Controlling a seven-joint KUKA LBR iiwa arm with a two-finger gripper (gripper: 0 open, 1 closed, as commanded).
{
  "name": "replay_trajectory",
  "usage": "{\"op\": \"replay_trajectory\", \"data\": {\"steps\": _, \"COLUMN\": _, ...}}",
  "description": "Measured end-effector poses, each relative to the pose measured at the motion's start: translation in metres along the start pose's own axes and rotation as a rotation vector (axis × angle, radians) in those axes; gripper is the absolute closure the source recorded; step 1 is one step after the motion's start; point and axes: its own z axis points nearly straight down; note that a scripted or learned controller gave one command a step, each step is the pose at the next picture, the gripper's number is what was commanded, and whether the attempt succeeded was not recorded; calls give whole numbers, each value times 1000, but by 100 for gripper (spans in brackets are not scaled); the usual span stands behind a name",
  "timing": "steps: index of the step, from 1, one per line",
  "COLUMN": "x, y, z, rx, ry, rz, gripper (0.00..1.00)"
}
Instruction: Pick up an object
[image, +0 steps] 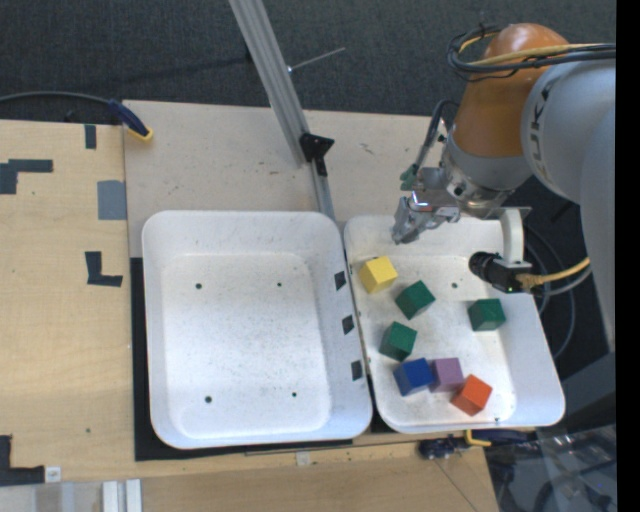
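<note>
The arm (560, 110) is cut off by the right edge and the top edge of the frame, so its base cannot be seen. The gripper (408, 230) in the upper right is small and dark against the right bin (530, 400), and it is not possible to tell how its fingertips stand. The arm hides the upper right corner of this bin. A slanted metal bar (275, 75) leaves the frame at the top. At the bottom edge, small parts under the bins are cut off and too blurred to identify.
</note>
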Motion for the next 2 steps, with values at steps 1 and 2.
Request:
{"op": "replay_trajectory", "data": {"steps": 1, "x": 55, "y": -4, "z": 13, "rx": 3, "ry": -1, "rz": 0, "gripper": 100}}
{"op": "replay_trajectory", "data": {"steps": 2, "x": 114, "y": -21, "z": 9, "rx": 2, "ry": 0, "rz": -1, "gripper": 100}}
